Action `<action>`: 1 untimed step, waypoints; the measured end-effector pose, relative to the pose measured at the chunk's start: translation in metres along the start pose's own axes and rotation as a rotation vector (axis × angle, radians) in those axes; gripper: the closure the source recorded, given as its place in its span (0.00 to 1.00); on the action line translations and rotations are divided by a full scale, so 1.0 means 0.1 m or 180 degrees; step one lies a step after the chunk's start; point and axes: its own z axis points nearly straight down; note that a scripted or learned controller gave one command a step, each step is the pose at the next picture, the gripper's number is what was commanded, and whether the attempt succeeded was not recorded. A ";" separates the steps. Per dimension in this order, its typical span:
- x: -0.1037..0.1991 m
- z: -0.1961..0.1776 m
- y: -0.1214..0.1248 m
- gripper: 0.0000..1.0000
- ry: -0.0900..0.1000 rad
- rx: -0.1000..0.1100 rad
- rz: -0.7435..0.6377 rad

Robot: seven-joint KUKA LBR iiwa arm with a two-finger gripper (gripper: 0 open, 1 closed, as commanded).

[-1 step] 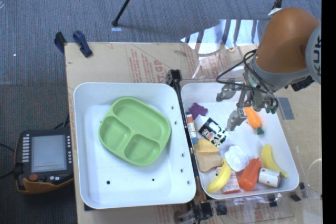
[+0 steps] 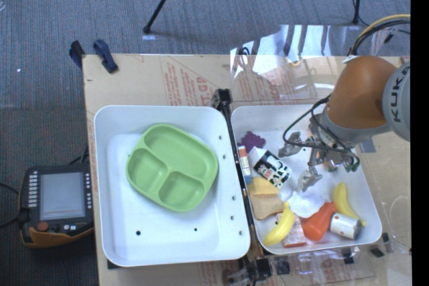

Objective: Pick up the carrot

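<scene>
Occupying the frame's left, the left bin (image 2: 107, 211) holds one green divided plate (image 2: 172, 167). The right bin (image 2: 371, 201) holds a purple item (image 2: 253, 140), cow-print box (image 2: 272, 168), toast (image 2: 263, 197), two bananas (image 2: 282, 226), white can (image 2: 346, 226), and the carrot (image 2: 318, 222), low centre. The gripper (image 2: 312, 177) hangs above, fingers parted, grasping nothing.

Two white bins (image 2: 114, 144), one green plate (image 2: 172, 167), two bananas (image 2: 281, 228), one carrot (image 2: 318, 222), one purple grape bunch (image 2: 253, 140).

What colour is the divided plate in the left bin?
Light green; the divided plate shows plainly in the camera view, lying in the left bin.
</scene>
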 end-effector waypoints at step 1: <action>0.52 -0.10 0.19 0.00 -0.0063 0.0035 -0.1008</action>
